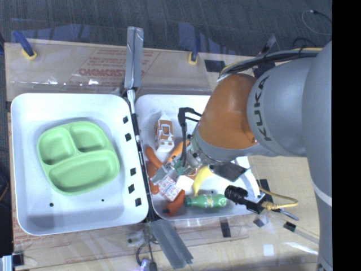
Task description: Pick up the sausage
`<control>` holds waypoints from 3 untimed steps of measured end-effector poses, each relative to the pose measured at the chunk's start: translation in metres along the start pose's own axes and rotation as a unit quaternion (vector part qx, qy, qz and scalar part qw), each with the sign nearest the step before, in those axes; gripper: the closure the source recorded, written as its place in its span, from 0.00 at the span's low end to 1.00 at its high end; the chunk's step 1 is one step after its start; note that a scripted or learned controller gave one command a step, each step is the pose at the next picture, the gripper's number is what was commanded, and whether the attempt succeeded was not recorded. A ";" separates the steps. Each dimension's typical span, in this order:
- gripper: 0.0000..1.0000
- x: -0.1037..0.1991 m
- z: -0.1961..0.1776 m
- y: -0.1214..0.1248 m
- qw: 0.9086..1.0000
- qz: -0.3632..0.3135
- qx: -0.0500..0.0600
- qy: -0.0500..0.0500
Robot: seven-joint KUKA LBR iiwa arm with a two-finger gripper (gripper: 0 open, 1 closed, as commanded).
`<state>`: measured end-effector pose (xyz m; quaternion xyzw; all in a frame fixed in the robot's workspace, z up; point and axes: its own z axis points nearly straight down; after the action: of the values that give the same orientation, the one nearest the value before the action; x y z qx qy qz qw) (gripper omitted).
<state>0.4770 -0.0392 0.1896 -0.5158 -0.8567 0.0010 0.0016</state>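
Left bin (22, 168): it is holding one green tray (78, 156) with three compartments, lying flat near the middle.
Right bin (145, 109): it is holding a small heap of things, partly hidden under the arm (271, 112).
Sausage (176, 204): one reddish-brown sausage is lying at the near side of the right bin, just left of the bottle and touching the pile above it.
Bottle (207, 201): one green bottle is lying on its side along the bin's near edge.
Banana (202, 176): one yellow banana is poking out from under the wrist.
Carrot (153, 157): one orange carrot is lying near the bin's left wall.
Carton (164, 133): one small white and orange carton is sitting toward the far side.
Gripper (181, 161): it is reaching down into the pile above the sausage; the jaws are buried among the clutter, so I cannot tell how far apart they are or whether anything is held.
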 end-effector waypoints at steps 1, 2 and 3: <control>0.00 0.055 0.000 0.029 1.000 -0.016 0.000 0.000; 0.00 -0.013 0.000 -0.007 1.000 -0.006 0.000 0.000; 0.00 -0.007 0.000 -0.003 0.999 0.038 -0.001 -0.001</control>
<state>0.4775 -0.0471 0.1901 -0.5482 -0.8363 0.0006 0.0000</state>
